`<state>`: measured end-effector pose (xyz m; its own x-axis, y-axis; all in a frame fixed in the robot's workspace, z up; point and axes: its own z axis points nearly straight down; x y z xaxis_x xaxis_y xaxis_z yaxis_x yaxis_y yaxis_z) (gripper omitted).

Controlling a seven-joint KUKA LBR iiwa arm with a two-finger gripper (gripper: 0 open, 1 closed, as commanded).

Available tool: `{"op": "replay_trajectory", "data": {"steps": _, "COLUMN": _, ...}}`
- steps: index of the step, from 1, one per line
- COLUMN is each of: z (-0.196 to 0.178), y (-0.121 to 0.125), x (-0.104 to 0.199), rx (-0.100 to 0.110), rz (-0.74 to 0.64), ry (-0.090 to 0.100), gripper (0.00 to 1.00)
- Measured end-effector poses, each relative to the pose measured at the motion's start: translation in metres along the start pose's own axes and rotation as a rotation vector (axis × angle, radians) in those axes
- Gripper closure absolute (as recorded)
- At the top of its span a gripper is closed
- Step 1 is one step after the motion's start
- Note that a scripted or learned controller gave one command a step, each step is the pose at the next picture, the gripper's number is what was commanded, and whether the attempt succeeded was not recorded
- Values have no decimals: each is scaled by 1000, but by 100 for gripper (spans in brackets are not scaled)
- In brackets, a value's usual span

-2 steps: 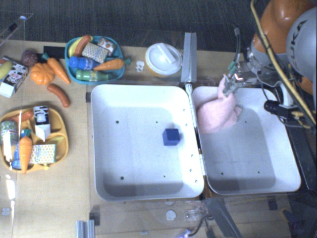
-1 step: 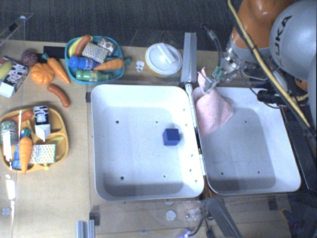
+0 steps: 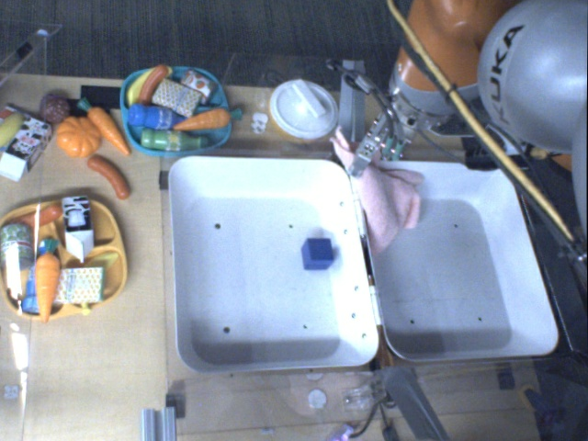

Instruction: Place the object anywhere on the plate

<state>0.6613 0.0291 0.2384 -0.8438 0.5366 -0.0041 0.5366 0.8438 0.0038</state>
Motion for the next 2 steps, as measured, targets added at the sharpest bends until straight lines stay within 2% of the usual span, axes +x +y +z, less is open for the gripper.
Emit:
{"op": "replay_trajectory", "data": {"steps": 1, "z": -7, "y": 45, "x": 29, "rx": -2, "rz": -400, "ry": -1, "gripper": 100}}
{"op": "replay_trajectory", "data": {"steps": 2, "z": 8, "y": 93, "x": 59, "rx": -2, "rz": -566, "ry": -1, "gripper": 100}}
